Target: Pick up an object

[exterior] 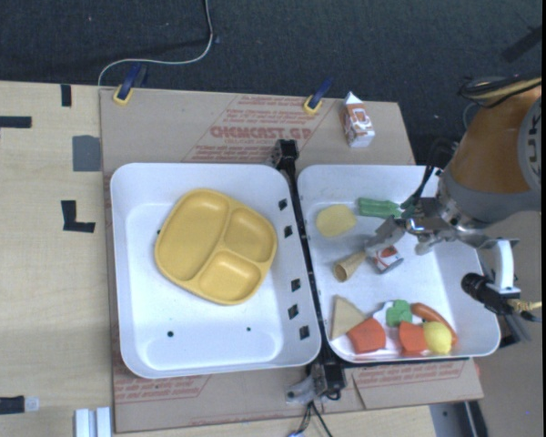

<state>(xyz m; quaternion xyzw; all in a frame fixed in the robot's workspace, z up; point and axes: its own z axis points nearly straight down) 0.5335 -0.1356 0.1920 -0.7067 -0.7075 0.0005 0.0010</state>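
a: what sits nearest the camera?

b: along the near wall of the right bin [455, 349], a crowded cluster: a tan wedge [345, 315], an orange-red block [368, 335], a green piece [399, 313], a second orange block [411, 337], a yellow lemon-like thing [439, 338], and a thin orange item [430, 314] half tucked behind them. they touch or overlap, so their outlines are hard to separate.

a: and mid-bin?

b: a small tan cone [350, 264], a red-and-white packet [387, 259], a pale yellow round piece [336, 219] and a green object [379, 208]. the jaws [402, 230] hang just beside the packet and green object; i cannot tell whether they are clenched or released (too blurred), and nothing is clearly between them.

a: the arm?

b: cut off at the right edge.

a: open room?

b: the left bin [127, 271] holds a yellow divided plate [217, 245], with bare floor along its near edge. farther back, a small carton [358, 122] stands on the tabletop [36, 244].
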